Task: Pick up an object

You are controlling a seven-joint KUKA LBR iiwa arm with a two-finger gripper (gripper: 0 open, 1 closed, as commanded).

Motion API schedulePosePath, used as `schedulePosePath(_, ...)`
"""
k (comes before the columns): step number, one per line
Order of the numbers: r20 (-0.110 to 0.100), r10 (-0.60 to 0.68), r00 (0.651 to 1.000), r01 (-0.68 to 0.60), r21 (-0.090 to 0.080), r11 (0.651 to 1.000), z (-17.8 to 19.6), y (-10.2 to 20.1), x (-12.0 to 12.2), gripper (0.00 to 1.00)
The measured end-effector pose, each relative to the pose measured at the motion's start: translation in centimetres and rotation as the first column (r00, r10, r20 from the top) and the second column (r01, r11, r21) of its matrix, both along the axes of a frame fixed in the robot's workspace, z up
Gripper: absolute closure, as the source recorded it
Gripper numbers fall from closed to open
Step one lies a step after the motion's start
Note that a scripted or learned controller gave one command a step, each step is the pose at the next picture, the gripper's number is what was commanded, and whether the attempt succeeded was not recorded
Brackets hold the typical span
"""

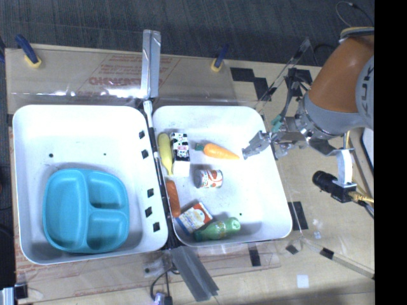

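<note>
Green bottle (218, 229) at right bin's (270, 189) near wall, well apart from the work; toy carrot (220, 150) mid-bin, long axis left-right, orange tip just left of jaws (254, 146); jaws' spread: cannot tell.

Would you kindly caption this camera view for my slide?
Gripper hovering beside a carrot in the right bin; blue tray in the left.
</note>
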State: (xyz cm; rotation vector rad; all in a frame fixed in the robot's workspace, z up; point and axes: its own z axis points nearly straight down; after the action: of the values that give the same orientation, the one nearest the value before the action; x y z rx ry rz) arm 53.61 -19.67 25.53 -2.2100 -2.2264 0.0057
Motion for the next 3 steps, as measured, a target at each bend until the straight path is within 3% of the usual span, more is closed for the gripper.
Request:
schedulePosePath(1,0.000,-0.032,1.000,0.032,0.000,1.000,-11.2,1.6,7.0,0.00)
schedulePosePath(2,0.005,0.032,0.999,-0.032,-0.001,0.999,-16.4,2.1,7.4,0.00)
schedulePosePath(3,0.003,0.037,0.999,-0.037,0.000,0.999,-15.4,2.2,7.5,1.00)
